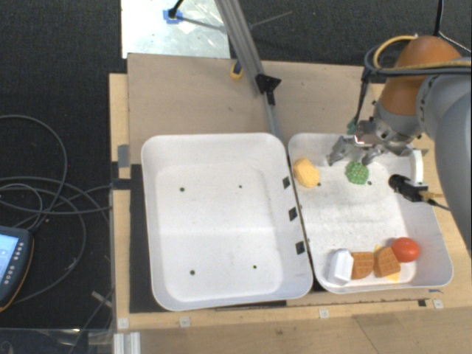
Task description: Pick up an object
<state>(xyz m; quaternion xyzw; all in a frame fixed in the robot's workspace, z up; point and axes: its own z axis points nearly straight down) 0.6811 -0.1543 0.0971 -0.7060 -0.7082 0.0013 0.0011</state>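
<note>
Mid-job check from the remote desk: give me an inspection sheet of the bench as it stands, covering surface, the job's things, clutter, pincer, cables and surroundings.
Surface: wooden bench bearing a left bin and a right bin side by side.
Job's things: all in the right bin; yellow piece near the divide, green ball at the far end, white block, two orange waffle pieces and red ball along the near wall.
Clutter: nothing seen.
Pincer: just above the green ball; grip cannot be judged.
Cables: black loops on the floor at left.
Surroundings: handheld screen at left edge; slanted metal pole at the back.
</note>
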